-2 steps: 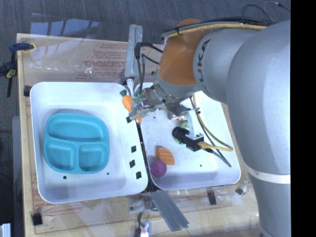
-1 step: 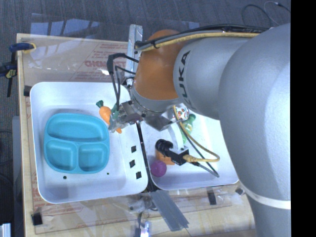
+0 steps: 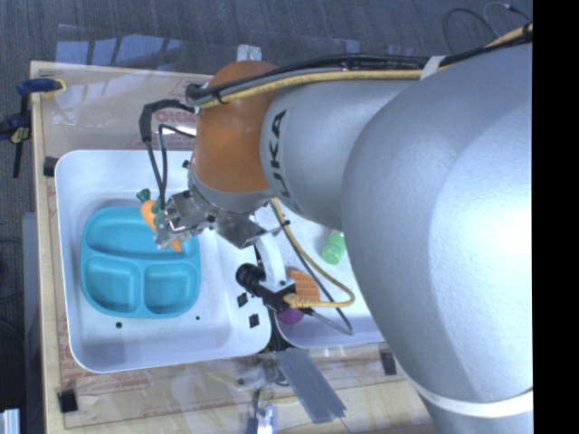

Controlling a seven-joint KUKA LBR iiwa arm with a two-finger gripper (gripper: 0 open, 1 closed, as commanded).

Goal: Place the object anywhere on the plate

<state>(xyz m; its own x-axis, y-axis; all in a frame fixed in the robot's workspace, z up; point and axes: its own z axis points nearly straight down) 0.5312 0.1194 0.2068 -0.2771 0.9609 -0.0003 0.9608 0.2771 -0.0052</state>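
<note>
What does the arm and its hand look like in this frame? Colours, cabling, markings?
The arm is bulky, rounded and light grey, with an orange band above the wrist and dark lettering on the grey shell beside it. Black and yellow cables run along its top, and thin black wires loop down near the wrist. The hand is small, metallic grey.

Wooden bench (image 3: 45, 269) under clear sheet, tilted in frame. Two shallow white bins sit on it side by side: left bin (image 3: 72, 197) in full view, right bin (image 3: 348, 333) mostly hidden under arm. Blue clamp (image 3: 36, 86) grips bench's far left corner. Small black brackets at near edge. Dark carpet (image 3: 181, 7) all around bench.
</note>
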